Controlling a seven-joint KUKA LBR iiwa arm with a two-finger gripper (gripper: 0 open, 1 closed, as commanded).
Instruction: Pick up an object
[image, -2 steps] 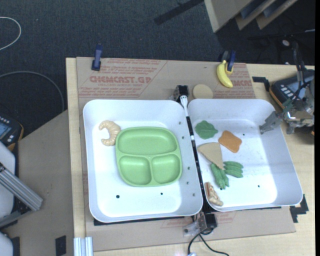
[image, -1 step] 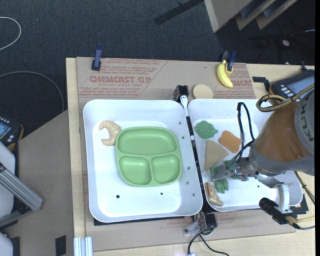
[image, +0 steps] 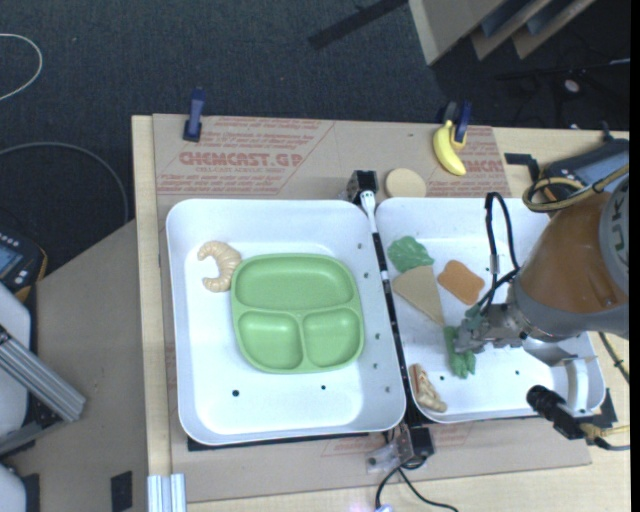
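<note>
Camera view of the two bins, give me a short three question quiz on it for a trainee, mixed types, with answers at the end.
1. True or false: the croissant lies inside the green divided plate.
2. Which bin is the gripper over: A) left bin B) right bin?
3. Fill in: the banana lies ___ both bins, on the bench.

Key
1. False. It lies beside the plate, on the bin floor.
2. B. It is at a green object, near the orange piece and the tan wedge.
3. Outside.

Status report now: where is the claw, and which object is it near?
Claw low in right bin, at green toy. Grasp unconfirmed. Beige wedge, orange piece close beside.
</note>
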